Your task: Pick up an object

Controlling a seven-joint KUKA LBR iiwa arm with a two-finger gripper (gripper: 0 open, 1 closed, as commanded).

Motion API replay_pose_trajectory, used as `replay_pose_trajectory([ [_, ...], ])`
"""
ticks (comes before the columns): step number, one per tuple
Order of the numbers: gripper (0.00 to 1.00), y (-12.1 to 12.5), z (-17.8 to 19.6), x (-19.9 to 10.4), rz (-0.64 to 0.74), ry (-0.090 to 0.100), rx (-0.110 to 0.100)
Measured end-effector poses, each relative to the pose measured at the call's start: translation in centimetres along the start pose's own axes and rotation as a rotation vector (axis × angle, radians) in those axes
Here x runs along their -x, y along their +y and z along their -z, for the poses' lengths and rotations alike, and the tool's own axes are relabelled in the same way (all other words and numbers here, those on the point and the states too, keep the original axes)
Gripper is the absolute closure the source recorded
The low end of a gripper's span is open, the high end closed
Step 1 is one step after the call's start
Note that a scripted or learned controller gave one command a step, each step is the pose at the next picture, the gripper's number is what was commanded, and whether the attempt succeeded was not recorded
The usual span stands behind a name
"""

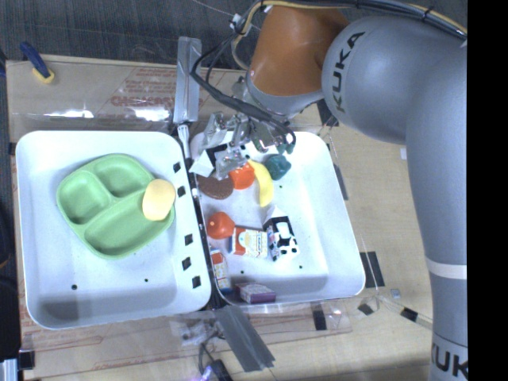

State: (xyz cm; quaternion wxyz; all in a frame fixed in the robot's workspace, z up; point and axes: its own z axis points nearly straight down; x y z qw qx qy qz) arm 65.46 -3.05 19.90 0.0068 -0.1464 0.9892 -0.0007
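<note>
My gripper (230, 154) hangs low over the far left part of the right bin (333, 248), just above a cluster of toys. Right beneath it lie a brown disc-shaped piece (214, 186), an orange piece (242, 176), a yellow banana (264, 185) and a teal piece (277, 166). Nearer the front of that bin sit an orange round toy (220, 225), a small carton (252, 243), a black-and-white cow figure (280, 238) and a purple box (255, 293). The arm's orange band and grey wrist hide the bin's far edge.
The left bin (48, 292) holds a green divided plate (107, 205) with a yellow egg-shaped toy (158, 199) on its right rim. A metal divider strip (187, 86) runs between the bins. A blue-and-yellow item (37, 62) lies at the bench's far left.
</note>
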Motion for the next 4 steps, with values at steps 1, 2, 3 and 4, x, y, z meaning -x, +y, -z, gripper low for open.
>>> replay_pose_trajectory([
  [1,1.0,7.7,-0.6,-4.3,-0.105,0.013,0.005],
  [2,1.0,-0.5,-0.7,-1.8,-0.263,0.012,0.0],
  [3,1.0,3.7,-0.6,1.4,-0.389,0.011,0.001],
  [4,1.0,-8.0,-5.7,-7.4,-0.308,0.019,-0.002],
])
